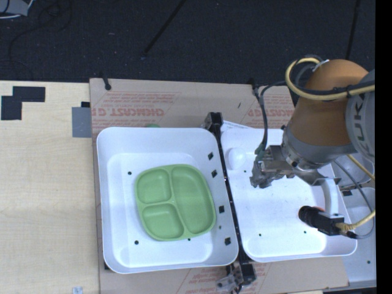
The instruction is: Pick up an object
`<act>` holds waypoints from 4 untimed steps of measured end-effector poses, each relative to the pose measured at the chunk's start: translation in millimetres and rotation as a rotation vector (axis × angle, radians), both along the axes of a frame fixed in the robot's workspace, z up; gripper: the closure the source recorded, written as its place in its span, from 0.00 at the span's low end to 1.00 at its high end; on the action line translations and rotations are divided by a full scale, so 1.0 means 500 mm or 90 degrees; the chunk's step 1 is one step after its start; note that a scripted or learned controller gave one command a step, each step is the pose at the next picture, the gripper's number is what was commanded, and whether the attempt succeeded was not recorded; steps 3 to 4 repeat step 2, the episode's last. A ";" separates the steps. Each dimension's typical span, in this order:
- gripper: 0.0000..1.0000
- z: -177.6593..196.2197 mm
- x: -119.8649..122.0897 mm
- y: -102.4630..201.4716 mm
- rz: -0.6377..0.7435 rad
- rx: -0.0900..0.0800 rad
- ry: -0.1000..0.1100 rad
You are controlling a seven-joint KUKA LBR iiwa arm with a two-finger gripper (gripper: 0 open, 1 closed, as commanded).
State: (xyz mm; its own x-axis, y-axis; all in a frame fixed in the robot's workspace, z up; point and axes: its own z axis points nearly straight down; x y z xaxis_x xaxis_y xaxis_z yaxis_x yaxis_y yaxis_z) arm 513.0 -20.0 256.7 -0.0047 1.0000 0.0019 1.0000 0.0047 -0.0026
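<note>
Arm's gripper (262, 177) above right bin (277, 226), opening unclear, green three-section plate (176, 202) in left bin (120, 164)

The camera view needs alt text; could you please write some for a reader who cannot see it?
A grey robot arm with an orange band reaches in from the right, its gripper over the right white bin. The left white bin holds a green three-compartment plate lying flat.
</note>
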 end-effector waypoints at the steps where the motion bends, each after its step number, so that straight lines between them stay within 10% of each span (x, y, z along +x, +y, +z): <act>1: 1.00 -0.034 0.020 0.110 0.000 0.000 0.002; 2: 1.00 -0.028 0.055 0.204 0.000 -0.001 0.000; 4: 1.00 -0.028 0.055 0.204 0.000 -0.001 0.000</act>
